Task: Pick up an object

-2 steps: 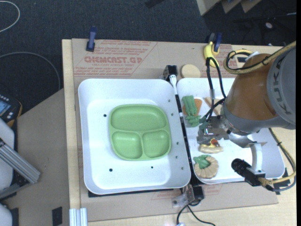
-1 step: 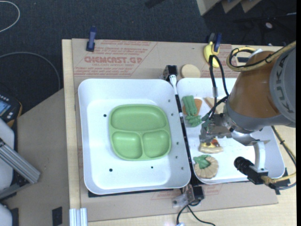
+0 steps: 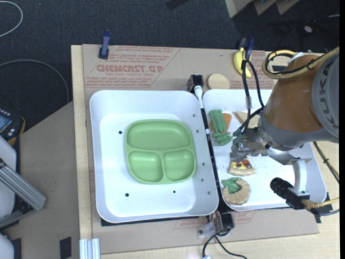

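Toys lie in the right bin, which sits on the table's right half. A pizza slice with red spots rests near the bin's middle, directly under the end effector. A round cookie topped with a green piece sits just beside it, toward the bin's near left corner. A green toy lies along the bin's left wall, and an orange wedge touches its right side. A pale piece shows further right, partly hidden by the arm.

End effector position: low over the pizza slice, at or just above its upper edge. Contact cannot be confirmed. Finger state: cannot tell, as the metal parts are too small and cluttered to read. Nothing is seen held between them.

Left bin: holds a green divided tray with three compartments, set near the bin's centre. The two bins touch along a black strip.

Table: brown board with red print at the far edge. A blue clamp sits at the far left corner, a yellow clamp toward the far right, and a tan disc just behind the right bin.
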Robot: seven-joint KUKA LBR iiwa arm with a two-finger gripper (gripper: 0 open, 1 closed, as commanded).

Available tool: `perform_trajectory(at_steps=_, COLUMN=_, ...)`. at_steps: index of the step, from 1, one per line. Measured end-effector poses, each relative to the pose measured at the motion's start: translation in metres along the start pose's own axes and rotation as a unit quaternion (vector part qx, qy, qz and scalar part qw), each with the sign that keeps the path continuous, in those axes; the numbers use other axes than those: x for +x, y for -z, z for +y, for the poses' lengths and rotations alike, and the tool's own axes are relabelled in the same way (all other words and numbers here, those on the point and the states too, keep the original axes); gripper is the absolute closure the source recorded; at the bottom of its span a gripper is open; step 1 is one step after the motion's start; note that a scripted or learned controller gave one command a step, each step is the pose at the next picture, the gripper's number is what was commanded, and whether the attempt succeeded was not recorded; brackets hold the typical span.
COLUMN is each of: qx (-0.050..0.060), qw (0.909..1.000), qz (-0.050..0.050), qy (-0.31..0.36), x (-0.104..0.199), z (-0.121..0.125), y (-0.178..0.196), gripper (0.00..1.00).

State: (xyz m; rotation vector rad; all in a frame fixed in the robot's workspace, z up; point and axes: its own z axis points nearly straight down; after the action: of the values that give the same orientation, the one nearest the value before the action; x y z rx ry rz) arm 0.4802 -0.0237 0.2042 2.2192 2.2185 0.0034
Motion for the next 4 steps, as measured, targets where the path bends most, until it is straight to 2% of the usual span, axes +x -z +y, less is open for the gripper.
perform_trajectory(at_steps=1, qx=-0.001, qw=1.0, qz=0.0, qy=0.0, x=0.0, z=0.001, y=0.01, gripper=1.0)
perform_trajectory(at_steps=2, qx=0.0, qw=1.0, qz=0.0, qy=0.001, x=0.067, z=0.0, y=0.083, gripper=1.0)
perform_trajectory(at_steps=4, qx=0.0, qw=1.0, qz=0.0, qy=0.001, x=0.067, z=0.001, y=0.102, gripper=1.0)
